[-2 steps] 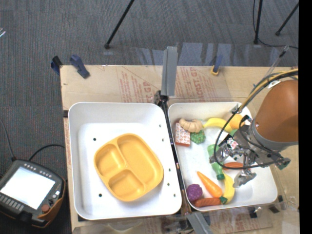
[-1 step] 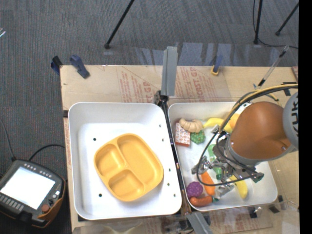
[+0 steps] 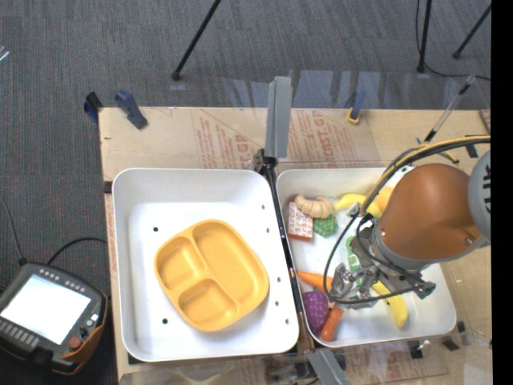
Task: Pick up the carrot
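The pincer (image 3: 349, 285) hangs low in the right bin (image 3: 446, 321), just beside the carrot (image 3: 314, 279). Whether it is spread or pinching, I cannot tell. A yellow divided plate (image 3: 211, 273) lies in the left bin (image 3: 136, 191).

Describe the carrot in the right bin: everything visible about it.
The carrot is a small orange toy, smooth and plastic-looking, lying flat on the floor of the right bin near its left wall. Its narrow end points left; the other end runs under the gripper, which hides it. The purple grapes lie just below it, close or touching. Whether the gripper holds it cannot be told.
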{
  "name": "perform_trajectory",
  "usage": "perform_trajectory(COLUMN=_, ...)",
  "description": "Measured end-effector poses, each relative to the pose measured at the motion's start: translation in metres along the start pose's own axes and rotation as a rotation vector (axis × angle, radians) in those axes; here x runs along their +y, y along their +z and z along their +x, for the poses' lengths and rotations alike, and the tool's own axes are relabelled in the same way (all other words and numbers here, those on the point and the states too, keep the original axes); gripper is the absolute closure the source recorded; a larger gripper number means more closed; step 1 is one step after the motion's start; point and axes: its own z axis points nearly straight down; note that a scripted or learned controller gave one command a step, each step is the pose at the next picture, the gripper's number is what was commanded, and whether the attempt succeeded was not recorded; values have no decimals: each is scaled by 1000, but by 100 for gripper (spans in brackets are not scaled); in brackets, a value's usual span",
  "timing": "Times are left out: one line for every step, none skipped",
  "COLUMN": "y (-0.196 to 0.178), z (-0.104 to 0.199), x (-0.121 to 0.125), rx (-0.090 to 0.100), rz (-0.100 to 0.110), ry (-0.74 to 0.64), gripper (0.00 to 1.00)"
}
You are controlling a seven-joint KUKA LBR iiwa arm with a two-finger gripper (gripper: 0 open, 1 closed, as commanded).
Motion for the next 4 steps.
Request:
perform_trajectory(y=0, z=2, x=-1, rx=1, rz=-1, ry=4, gripper=0)
perform_trajectory(y=-9, z=-1, x=0, rx=-1, rz=-2, ry=2, gripper=100)
perform_trajectory(y=-8, z=0, x=1, rx=-1, rz=-3, ry=1, gripper=0)
perform_trajectory(y=21, z=-14, x=-4, rx=2, rz=-3, ry=19, gripper=0)
